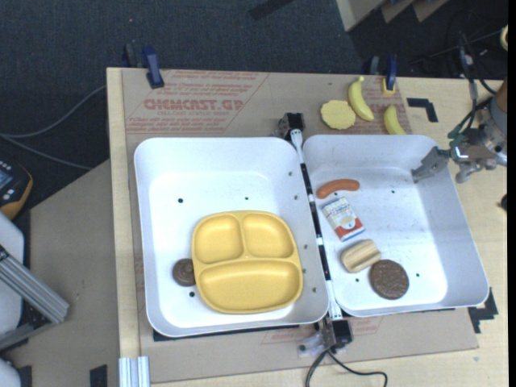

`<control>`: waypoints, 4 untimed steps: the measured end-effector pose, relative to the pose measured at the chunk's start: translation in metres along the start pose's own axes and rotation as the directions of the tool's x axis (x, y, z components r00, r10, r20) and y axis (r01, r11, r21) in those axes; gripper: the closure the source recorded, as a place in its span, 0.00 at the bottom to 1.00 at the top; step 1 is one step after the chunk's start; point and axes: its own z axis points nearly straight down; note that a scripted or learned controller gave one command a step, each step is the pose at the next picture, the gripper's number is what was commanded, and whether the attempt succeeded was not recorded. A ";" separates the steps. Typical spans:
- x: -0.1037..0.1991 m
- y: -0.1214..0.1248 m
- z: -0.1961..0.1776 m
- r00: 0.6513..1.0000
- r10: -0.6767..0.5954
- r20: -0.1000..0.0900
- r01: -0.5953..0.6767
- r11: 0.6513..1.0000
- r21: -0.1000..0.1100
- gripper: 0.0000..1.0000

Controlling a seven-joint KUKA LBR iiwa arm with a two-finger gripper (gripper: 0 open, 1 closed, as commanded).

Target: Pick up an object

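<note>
A: Now, where is the gripper [442, 161]?

B: At the right bin's [427, 297] upper right corner, above the rim. Its fingers are spread apart, with nothing between them. One grey finger [425, 168] points down-left into the bin.

A: What lies in the right bin?

B: Four things, all along its left side. From top to bottom: a sausage [337, 187], a small carton [342, 218] with red and white print, a bread roll [359, 255], and a brown disc [389, 279]. The carton sits just above the roll; the disc is just beside the roll, to its lower right. All are well apart from the gripper.

A: And the left bin [161, 168]?

B: A yellow tray [245, 261] with three compartments, and a second brown disc [184, 272] touching the tray's left edge.

A: Beyond the bins?

B: On the bench [201, 103], above the right bin, lie a yellow slice [339, 114] and two bananas [360, 100], the second banana [393, 120] further right.
</note>
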 end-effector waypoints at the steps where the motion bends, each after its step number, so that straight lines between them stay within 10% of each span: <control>1: 0.087 -0.007 0.053 1.000 -0.003 -0.003 0.003 1.000 0.005 0.00; 3: 0.126 -0.038 0.108 1.000 0.001 0.001 -0.001 1.000 -0.015 0.00; 4: 0.102 -0.108 0.109 1.000 0.002 0.000 -0.002 1.000 -0.013 0.00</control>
